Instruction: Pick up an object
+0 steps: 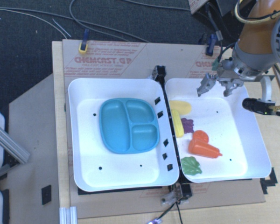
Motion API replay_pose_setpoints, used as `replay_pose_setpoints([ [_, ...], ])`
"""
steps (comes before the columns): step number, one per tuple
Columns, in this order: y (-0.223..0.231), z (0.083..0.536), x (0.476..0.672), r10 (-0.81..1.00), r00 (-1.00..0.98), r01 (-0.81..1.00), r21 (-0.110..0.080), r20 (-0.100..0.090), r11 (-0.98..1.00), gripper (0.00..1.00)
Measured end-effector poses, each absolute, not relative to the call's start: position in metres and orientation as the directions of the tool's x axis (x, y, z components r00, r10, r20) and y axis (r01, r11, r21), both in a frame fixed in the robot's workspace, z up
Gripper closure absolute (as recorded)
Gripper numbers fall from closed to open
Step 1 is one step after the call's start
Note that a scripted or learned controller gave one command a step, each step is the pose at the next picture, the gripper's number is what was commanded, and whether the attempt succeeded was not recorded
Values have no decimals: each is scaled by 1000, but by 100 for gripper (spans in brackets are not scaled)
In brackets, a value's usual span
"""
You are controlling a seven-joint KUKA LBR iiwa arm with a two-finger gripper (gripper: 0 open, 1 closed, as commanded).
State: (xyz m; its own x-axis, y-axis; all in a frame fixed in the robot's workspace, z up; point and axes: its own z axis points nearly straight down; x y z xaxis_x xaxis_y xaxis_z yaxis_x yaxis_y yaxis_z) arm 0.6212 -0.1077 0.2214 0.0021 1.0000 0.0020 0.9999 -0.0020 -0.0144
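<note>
Camera view: the gripper hangs spread wide and empty over the right bin's far edge. Toy food, an orange carrot among it, lies along that bin's left side, ungrasped. The approach seems under way; next it must travel toward the carrot and descend.

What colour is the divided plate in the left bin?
Light blue; the divided plate shows plainly in the camera view.

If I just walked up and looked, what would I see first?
Probably the big blue divided plate lying in the middle of the left bin. Next, the bright toy food bunched along the left side of the right bin: a yellow corn cob, purple grapes, an orange carrot and a green leafy piece. The robot's claw hangs open over that bin's far edge, holding nothing.
</note>
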Motion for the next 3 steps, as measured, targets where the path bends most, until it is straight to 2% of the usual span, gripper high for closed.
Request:
replay_pose_setpoints([
  [1,-108,229,624,1000,0,1000,-1,1,0,0],
  [2,-103,167,619,1000,0,1000,-8,2,0,0],
  [3,-105,124,621,1000,0,1000,-6,2,0,0],
])
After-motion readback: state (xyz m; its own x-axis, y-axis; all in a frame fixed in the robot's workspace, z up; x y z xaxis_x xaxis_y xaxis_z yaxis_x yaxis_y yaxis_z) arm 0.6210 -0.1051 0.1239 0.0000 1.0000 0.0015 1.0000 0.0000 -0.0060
